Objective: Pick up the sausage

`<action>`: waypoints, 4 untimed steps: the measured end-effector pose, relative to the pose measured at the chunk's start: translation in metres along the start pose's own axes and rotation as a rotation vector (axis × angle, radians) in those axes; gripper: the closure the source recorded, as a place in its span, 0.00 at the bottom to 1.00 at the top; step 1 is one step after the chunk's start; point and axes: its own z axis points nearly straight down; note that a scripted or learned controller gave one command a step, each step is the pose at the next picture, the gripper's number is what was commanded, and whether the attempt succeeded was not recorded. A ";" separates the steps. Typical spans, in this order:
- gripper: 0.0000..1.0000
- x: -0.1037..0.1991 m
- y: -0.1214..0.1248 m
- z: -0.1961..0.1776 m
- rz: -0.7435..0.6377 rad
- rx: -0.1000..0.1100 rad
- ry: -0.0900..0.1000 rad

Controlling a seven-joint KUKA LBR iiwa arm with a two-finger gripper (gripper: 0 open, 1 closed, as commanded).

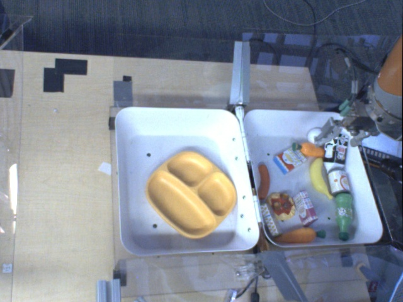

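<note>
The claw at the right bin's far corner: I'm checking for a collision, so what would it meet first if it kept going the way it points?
Probably the small black-and-white packet just under the claw, beside the orange carrot; depth is hard to judge from this slanted view. The reddish-brown sausage lies well off that line, by the white right bin's left wall.

Sausage (264, 180) is a small reddish-brown link w/ rounded ends, lying flat on the floor of the right bin (275, 131), right up against its left wall approx halfway down. Long axis runs near-to-far in the camera view, pretty much parallel w/ that wall. Looks whole, lying free on the floor.
</note>
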 end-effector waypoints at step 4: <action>0.00 0.064 -0.035 0.152 -0.151 -0.019 -0.003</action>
